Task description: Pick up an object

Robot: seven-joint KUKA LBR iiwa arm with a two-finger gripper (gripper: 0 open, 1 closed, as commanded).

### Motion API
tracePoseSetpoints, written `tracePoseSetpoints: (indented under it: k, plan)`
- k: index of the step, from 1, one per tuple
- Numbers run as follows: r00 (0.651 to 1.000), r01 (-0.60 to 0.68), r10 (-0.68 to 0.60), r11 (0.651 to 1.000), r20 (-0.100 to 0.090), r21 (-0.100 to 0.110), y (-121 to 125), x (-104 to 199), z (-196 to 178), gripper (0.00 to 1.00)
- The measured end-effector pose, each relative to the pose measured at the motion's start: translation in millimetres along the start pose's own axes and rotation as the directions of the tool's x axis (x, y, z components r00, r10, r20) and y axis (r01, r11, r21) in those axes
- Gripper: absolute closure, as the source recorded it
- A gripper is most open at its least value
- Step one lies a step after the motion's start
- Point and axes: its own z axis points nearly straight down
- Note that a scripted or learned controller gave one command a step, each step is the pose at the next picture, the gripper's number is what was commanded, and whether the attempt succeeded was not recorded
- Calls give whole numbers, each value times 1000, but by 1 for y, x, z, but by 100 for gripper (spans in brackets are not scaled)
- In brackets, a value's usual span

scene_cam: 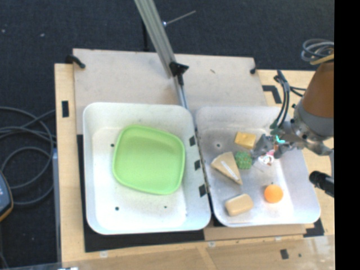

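Green and square, the plate (149,159) lies in the left bin (95,122). In the right bin (298,207), the gripper (265,149) hangs just right of a small green object (243,160); whether it is open cannot be told. A cheese wedge (226,167) touches that object's left, an orange ball (273,193) sits below-right.

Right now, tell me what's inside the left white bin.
A square light-green plastic plate lies flat in the left white bin. Whatever is beneath the plate is covered.
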Motion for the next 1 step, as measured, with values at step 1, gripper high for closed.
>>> tracePoseSetpoints:
  k: [1]
  plan:
    - [1000,0,0,1000,0,0,0,0,0,0]
